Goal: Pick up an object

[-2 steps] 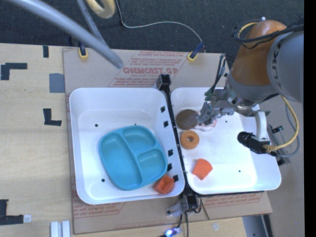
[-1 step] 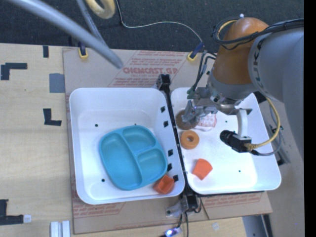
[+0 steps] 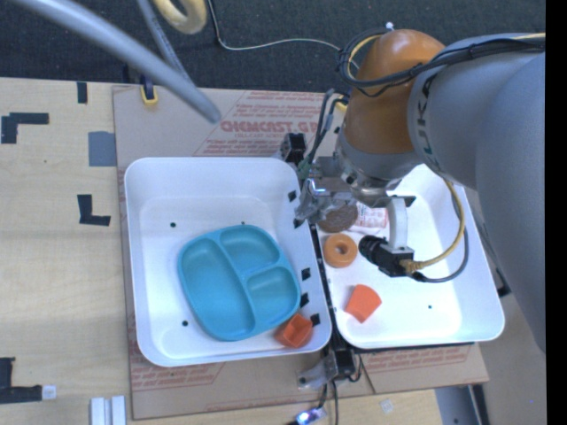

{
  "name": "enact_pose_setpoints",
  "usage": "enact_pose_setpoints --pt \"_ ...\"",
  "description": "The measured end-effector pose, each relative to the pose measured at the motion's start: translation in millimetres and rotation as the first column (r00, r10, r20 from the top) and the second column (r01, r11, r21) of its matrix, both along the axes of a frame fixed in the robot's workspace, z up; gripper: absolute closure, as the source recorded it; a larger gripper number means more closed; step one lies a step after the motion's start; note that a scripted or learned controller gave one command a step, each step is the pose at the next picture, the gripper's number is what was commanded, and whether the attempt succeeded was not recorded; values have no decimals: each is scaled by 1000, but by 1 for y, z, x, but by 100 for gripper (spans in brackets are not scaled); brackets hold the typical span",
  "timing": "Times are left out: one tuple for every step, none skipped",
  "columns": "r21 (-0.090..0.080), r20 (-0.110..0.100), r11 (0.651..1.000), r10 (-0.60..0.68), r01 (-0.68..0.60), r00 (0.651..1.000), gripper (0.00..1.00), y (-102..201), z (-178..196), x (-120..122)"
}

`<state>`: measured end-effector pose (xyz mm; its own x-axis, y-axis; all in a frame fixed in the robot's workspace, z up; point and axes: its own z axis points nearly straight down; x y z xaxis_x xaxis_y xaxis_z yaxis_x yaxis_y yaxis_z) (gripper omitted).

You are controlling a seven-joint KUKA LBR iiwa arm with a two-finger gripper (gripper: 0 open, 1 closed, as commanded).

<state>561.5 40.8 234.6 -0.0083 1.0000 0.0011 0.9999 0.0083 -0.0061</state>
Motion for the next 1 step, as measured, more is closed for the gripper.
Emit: enact_pose_setpoints --pt "-1 0 1000 0 0 1000 100 53 1 6"
